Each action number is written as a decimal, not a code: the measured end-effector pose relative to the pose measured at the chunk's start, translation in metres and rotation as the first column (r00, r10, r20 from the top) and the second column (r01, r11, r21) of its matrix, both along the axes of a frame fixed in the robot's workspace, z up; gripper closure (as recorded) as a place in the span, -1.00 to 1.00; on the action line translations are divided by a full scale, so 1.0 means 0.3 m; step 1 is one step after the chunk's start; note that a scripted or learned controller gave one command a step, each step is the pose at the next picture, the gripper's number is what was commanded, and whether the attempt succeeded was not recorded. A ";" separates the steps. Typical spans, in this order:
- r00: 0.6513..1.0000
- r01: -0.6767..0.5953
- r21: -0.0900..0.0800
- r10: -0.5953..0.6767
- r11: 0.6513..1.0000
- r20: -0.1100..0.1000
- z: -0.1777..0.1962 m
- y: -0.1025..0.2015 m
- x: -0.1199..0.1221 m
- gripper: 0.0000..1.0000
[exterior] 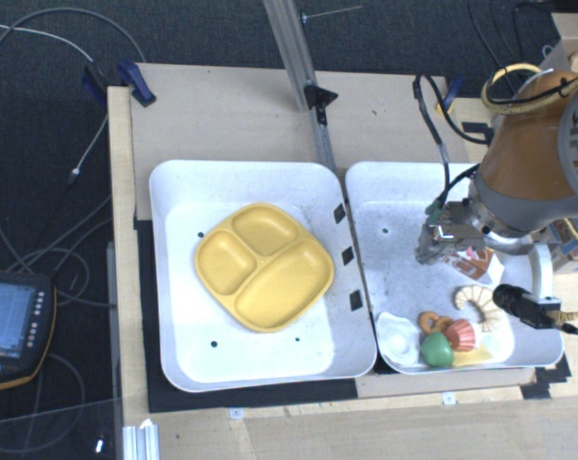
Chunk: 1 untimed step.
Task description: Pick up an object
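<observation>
The tool (pixel 440 242) hangs low over bare floor in the right bin (pixel 394 185); I cannot tell its opening, and nothing shows in it. The likely targets, a green ball (pixel 437 351), red toy (pixel 460 334) and ringed pastry toy (pixel 478 305), crowd the near corner. A descent here would likely close on nothing; among them, it might nudge neighbours.

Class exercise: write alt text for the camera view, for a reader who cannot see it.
A grey and orange robot arm reaches from the right, its gripper low over the right white bin, whose near corner holds small toy foods. The left white bin holds a yellow divided plate.
</observation>
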<state>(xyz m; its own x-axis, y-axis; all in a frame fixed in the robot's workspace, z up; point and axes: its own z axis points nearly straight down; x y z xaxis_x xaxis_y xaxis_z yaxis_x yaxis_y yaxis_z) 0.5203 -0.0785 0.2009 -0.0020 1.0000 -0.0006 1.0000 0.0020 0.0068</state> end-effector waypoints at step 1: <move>1.000 0.001 0.000 -0.001 1.000 -0.001 0.116 0.001 0.005 1.00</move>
<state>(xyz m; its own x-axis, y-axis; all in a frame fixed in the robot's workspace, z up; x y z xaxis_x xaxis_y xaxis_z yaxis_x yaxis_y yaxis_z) 0.5218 -0.0783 0.2356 -0.0015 1.0000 -0.0006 1.0000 0.0015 0.0059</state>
